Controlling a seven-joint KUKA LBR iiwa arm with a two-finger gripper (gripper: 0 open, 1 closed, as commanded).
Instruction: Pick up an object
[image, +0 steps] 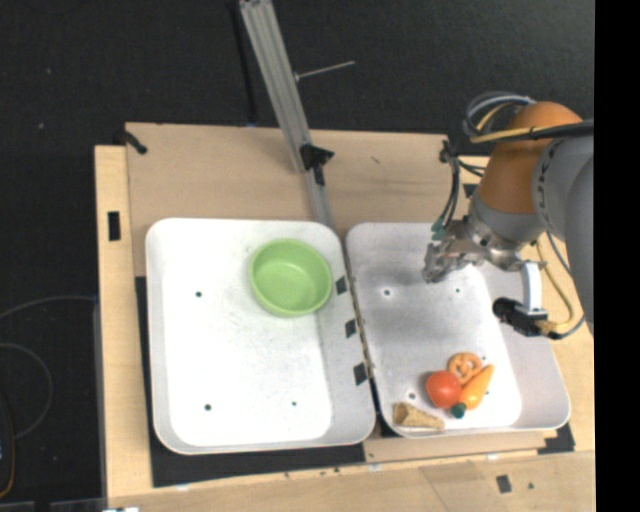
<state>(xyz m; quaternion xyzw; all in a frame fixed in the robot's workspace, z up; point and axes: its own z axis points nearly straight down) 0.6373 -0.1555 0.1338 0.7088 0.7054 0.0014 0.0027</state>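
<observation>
Two shallow white bins are seen side by side on the bench. In the left bin (200, 400) one green bowl (291, 278) is placed upright in the upper right part, near the divide between the bins; nothing else is counted there. In the right bin (400, 330) a cluster of four small items is gathered at the lower edge: one tan wedge-shaped piece (417, 417) lying nearest the front rim, one red tomato-like ball (443, 388) just beside it, one small round orange piece with dark markings (463, 364) just above the ball, and one orange carrot-like piece (477, 386) touching the ball on its right. What the small orange piece is cannot be made out with certainty. Farther right, one grey arm with an orange band is seen reaching in, and its gripper (436, 268) is held over the upper part of the right bin, well apart from the cluster and from the bowl. Nothing is seen between its tips; whether the jaws are open or closed cannot be told at this angle.
</observation>
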